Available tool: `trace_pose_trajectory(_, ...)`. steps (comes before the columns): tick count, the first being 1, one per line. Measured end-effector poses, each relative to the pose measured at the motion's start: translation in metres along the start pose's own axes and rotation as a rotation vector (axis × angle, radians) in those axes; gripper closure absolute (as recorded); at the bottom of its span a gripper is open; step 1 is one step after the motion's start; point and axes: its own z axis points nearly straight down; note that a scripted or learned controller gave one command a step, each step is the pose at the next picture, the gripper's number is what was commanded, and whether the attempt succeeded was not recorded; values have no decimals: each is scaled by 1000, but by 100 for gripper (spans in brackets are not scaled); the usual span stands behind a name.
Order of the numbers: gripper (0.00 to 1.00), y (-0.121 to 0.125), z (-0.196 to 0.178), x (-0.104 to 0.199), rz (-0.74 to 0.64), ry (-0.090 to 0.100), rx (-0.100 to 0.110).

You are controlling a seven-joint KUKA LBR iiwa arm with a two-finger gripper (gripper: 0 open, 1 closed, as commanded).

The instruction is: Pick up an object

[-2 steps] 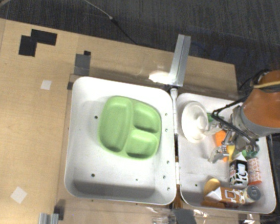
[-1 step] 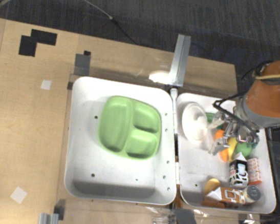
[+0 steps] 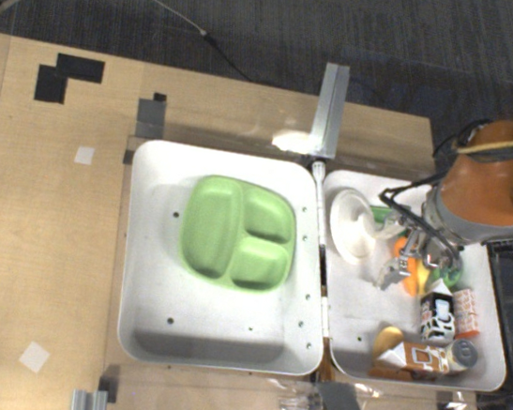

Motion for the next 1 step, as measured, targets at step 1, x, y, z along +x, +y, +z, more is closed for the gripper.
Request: trace_pose_trajectory(1,0,5,-1,-9,65,9,-1)
